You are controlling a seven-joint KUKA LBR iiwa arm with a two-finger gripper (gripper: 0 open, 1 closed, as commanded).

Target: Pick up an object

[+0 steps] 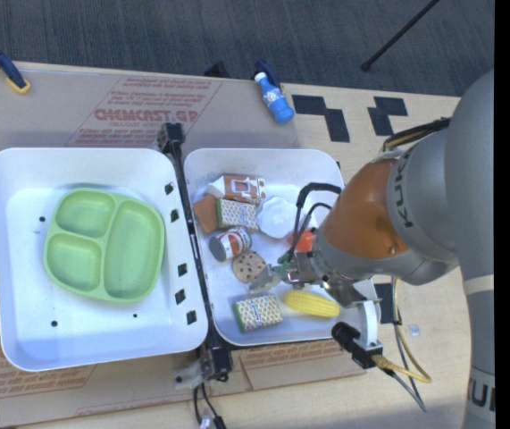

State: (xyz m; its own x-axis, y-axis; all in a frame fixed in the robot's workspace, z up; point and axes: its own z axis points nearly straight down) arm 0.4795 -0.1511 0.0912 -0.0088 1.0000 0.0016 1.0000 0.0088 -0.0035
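While I look down from the fixed camera, the near rim of the right bin (277, 340) comes first, and just inside it lie a patterned green packet (259, 311) and an ear of yellow corn (312, 305) side by side. My arm (388, 213) reaches in from the right, its orange band sitting over that bin's right half, and the end effector (292, 264) hangs low just above the corn, close beside a speckled cookie (248, 265). Whether it is wide or narrow I cannot tell, because the wrist hides it, and I see nothing gripped.

I judge this to be the approach step, with the descent onto a target not yet finished. The corn and the cookie look the likeliest picks. My next move needs the tool centred on one item alone, then a straight drop and a firm close.

Farther in, a small can (229, 243), a patterned box (237, 213), a brown block (204, 213), a carton (242, 187) and a white disc (278, 217) crowd the middle, leaving little room between neighbours. The bin wall stands near the corn, so I would lift straight up. To the left, the other bin (4, 239) holds a green divided tray (104, 245). At the far edge of the worktop (237, 96) lies a blue bottle (275, 98).
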